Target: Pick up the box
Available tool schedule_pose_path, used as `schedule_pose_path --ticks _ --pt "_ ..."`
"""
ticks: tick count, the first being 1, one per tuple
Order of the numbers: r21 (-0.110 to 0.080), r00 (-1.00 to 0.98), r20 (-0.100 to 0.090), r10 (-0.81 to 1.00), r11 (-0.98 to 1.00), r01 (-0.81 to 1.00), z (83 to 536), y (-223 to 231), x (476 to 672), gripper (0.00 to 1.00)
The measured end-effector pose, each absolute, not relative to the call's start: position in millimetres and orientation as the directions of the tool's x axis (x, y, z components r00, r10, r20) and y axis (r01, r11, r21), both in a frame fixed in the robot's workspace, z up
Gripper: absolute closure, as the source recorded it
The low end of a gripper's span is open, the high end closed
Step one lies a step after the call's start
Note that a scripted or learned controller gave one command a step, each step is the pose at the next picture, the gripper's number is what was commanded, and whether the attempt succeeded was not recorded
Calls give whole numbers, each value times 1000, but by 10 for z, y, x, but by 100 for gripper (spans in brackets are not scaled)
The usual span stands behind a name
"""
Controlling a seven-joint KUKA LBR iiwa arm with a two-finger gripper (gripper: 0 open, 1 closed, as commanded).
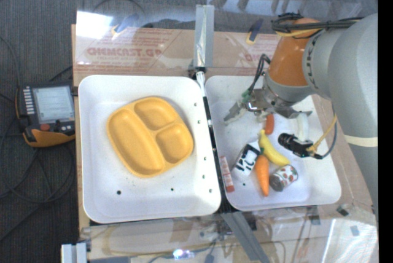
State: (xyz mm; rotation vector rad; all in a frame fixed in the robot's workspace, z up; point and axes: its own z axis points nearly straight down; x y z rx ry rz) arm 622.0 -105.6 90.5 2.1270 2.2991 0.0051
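We cannot make out the fingertips of the two-finger metal gripper [241, 109]; they are too small and blurred against the white plastic right bin [319, 194]. The grey arm with its orange band [319, 65] is cut off at the right edge and hides that bin's far corner. The small black-and-white box [247, 159] is partly covered by the yellow banana [272, 152] and its print is unreadable.

— What's on the bench [141, 50]?
— Two white bins. The left bin [98, 194] touches the right bin [319, 191], and a metal post [203, 34] stands just behind their seam.
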Motion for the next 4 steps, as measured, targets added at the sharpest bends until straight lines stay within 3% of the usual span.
schedule_pose_path --ticks 1,2,3,4 --pt "12 -154 -4 988 154 988 912 -1028 5374 0" --pt "12 -26 -4 1000 26 1000 896 -1634 6256 0" --pt "-12 92 18 996 -92 996 909 -2087 6726 0" --pt "6 149 0 989 -149 989 906 -1799 5549 0"
